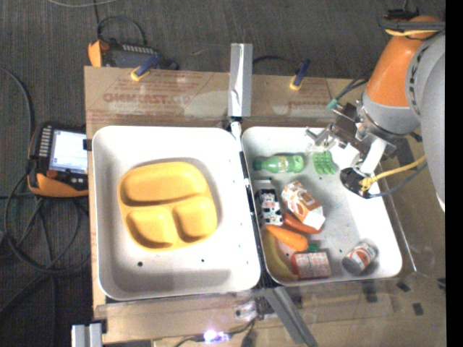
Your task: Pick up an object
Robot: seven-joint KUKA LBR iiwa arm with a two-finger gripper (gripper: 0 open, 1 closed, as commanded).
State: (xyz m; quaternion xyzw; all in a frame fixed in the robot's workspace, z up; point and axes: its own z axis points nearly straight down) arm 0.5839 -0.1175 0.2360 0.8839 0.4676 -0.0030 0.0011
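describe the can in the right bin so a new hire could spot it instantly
Start at the right bin, the one crowded with groceries. Go to its near right corner, away from the pile along the left wall. The can lies there on its side, alone: small, metal-ended, with a red-and-white label, whereas its neighbours are a carton, a carrot and a banana.

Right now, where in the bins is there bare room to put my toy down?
The right bin has a bare patch in the middle right, between the carton, the can and the gripper. Its left side is crowded. The left bin has bare floor around the yellow tray.
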